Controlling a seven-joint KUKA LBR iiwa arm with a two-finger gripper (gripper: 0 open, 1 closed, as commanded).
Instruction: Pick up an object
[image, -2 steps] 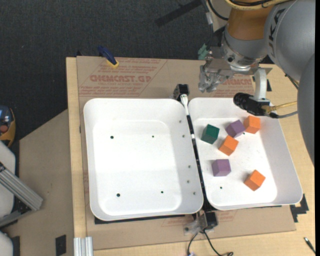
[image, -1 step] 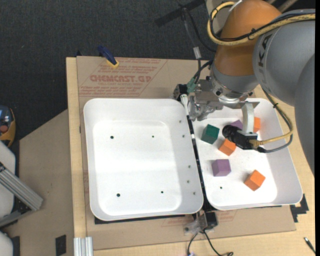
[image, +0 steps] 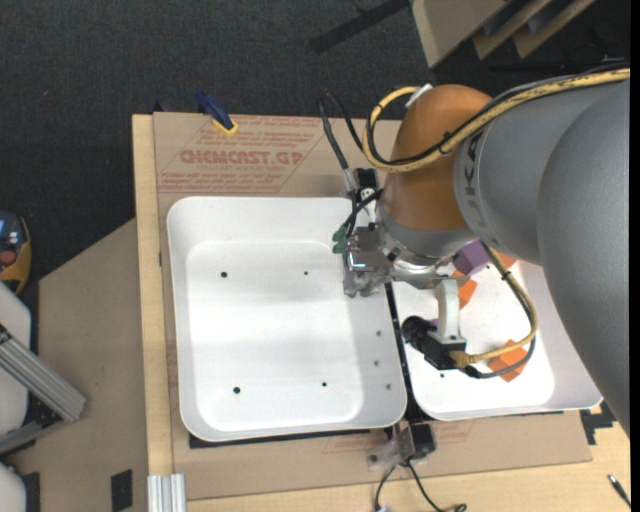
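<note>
The KUKA arm (image: 560, 170) is reaching in from three o'clock, its orange band (image: 435, 150) bulging over the seam between the two bins. The gripper (image: 358, 268) is hanging low at the right wall of the left bin (image: 270, 320), toward that bin's two o'clock corner, and the wrist body is covering most of it. Whether it is clenched, released or grasping anything I cannot tell, since the wrist is hiding the business end.

The candidates for picking are lying in the right bin (image: 500, 395), which is largely sitting under the arm. A purple object (image: 470, 258) is peeking out at the wrist's four o'clock, close under the arm. An orange piece (image: 467, 290) is lying just below it, and another orange object (image: 512, 360) is resting toward the bin's five o'clock, with a yellow cable (image: 520, 300) looping over that area. A black part (image: 425, 340) on the arm's cabling is hanging near the bin's left wall.

The gripper is probably poised at the divider because the arm is crossing from one bin to the other, though that is a judgement. The cardboard sheet (image: 250, 155) is lying beneath both bins, likely as a base keeping them level, with a blue clamp (image: 215, 112) pinning its eleven o'clock edge.
</note>
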